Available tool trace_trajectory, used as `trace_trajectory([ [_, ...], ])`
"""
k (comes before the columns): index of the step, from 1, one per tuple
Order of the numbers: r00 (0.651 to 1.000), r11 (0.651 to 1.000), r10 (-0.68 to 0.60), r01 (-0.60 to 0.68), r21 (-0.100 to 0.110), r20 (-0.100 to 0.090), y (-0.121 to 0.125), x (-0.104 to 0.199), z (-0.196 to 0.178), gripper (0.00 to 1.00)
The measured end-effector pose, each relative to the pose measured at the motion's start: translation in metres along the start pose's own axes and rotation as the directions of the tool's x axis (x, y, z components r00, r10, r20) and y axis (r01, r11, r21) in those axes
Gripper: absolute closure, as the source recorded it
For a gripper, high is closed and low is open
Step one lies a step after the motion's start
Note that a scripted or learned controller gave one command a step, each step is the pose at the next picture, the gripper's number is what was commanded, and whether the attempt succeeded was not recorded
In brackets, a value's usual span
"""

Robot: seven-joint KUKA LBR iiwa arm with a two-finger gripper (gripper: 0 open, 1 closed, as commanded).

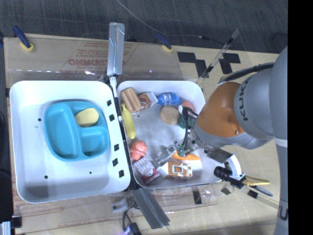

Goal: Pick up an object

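Observation:
My gripper (167, 155) reaches down into the right bin (195, 88) from the right, under the arm's orange band (220, 115). Its tip sits low among the clutter, just above an orange carton (184, 169) and right of a pink round fruit (138, 149). A red-and-white packet (145, 168) lies just below-left of the tip. Farther back lie a tan round object (169, 115), a blue packet (168, 99), a hot-dog bun (130, 99) and a yellow banana (128, 123). I see nothing lifted off the bin floor.
The left bin (24, 146) holds a blue divided tray (73, 131) with a yellow lemon-like item (87, 116) in it. A divider wall (117, 131) separates the bins. The arm's body covers the right bin's right edge.

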State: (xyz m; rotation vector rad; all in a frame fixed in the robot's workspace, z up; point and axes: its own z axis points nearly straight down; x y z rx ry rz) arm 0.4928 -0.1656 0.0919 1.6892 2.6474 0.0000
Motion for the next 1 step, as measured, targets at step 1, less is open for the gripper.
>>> trace_trajectory([
  [1, 0.982, 0.982, 0.19, -0.19, 0.002, -0.003, -0.0099, 0.0156, 0.0, 0.0],
])
